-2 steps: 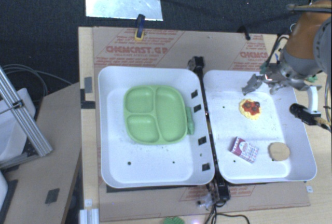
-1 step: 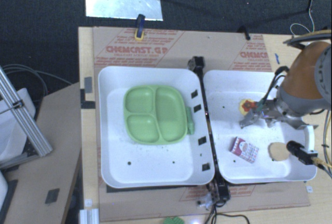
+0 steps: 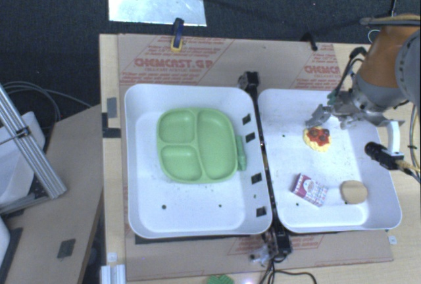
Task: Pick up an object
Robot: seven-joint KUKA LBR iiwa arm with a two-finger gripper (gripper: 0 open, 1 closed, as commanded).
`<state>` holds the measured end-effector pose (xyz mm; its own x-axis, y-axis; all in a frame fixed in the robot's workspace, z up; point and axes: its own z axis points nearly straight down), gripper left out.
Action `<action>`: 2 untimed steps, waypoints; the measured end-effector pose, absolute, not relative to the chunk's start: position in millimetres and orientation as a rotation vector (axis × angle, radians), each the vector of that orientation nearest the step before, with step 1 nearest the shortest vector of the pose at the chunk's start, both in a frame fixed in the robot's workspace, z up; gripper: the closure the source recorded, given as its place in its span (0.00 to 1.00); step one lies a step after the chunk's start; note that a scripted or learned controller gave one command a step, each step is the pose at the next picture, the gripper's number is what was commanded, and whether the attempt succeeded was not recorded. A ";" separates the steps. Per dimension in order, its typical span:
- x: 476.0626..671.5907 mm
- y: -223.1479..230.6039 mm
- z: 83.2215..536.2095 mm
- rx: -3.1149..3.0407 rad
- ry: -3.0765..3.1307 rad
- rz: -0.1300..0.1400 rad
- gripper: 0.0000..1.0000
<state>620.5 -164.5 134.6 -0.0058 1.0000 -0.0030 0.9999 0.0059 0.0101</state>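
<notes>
Right of centre frame: gripper (image 3: 320,116) sits directly above the pizza (image 3: 318,139), nearly touching; finger state unclear.

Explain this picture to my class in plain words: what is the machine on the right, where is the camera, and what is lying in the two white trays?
The camera sits above a bench and looks down at a slant. The grey machine with the orange band is a robot arm reaching in from the right; a program steers it. At its end is a gripper, a two-finger hand for picking things up.

On the bench are two shallow white bins. The left bin holds a green plate divided into three compartments. The right bin holds three small things: a yellow and red toy, a small red and white packet and a tan rounded lump.

The gripper hangs just above the yellow and red toy. Whether it grips anything cannot be told from this view; the toy seems to lie on the bin floor.
</notes>
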 end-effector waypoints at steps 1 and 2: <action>567.8 -155.7 166.9 2.222 2.220 0.001 0.00; 649.8 -156.2 174.4 2.207 2.223 0.008 0.00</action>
<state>649.8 -156.2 174.4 -0.0074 1.0000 -0.0027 0.9999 0.0075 0.0099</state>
